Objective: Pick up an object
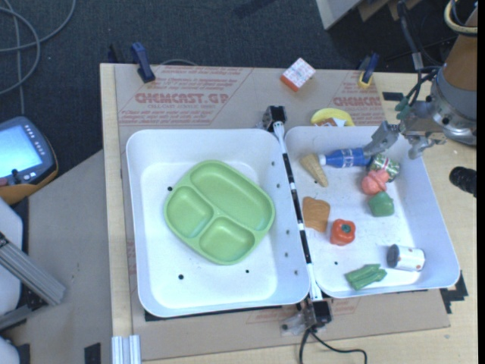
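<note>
- The bench [227,89] is topped with a brown cardboard sheet printed with red lettering along its far edge.
- Two blue clamps grip that far edge: one [141,61] near the far left corner, one [368,68] toward the far right.
- A left white bin [144,226] lies on the sheet's left half.
- A right white bin [436,211] lies beside it, their inner walls touching along the middle of the bench.
- A small multicoloured cube [298,73] lies on the bare cardboard near the far edge, between the clamps.
- A yellow object [331,117] lies just behind the right bin's far wall.
</note>
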`<state>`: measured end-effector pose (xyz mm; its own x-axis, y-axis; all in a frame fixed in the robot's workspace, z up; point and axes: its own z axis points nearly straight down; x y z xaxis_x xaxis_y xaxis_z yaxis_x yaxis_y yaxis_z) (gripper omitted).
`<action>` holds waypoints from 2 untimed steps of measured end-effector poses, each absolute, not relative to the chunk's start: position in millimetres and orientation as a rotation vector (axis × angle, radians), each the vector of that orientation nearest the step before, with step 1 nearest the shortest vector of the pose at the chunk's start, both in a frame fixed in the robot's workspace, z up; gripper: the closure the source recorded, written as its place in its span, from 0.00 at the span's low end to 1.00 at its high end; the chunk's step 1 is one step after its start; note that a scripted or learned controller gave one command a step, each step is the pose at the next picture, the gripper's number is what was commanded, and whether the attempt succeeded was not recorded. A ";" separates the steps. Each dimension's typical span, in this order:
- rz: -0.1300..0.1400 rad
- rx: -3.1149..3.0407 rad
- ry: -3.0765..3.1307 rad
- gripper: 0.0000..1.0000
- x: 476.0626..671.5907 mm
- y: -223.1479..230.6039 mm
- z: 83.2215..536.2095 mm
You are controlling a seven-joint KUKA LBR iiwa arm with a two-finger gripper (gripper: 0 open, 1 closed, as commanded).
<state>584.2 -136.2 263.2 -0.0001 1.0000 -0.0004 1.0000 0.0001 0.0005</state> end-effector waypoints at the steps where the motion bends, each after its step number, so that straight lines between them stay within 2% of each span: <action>1: -0.005 2.226 2.222 0.00 615.1 -180.8 176.3; 2: -0.008 2.229 2.227 0.00 601.4 -184.4 78.1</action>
<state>601.4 -184.4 78.1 0.0009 1.0000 0.0029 0.9999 -0.0008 -0.0102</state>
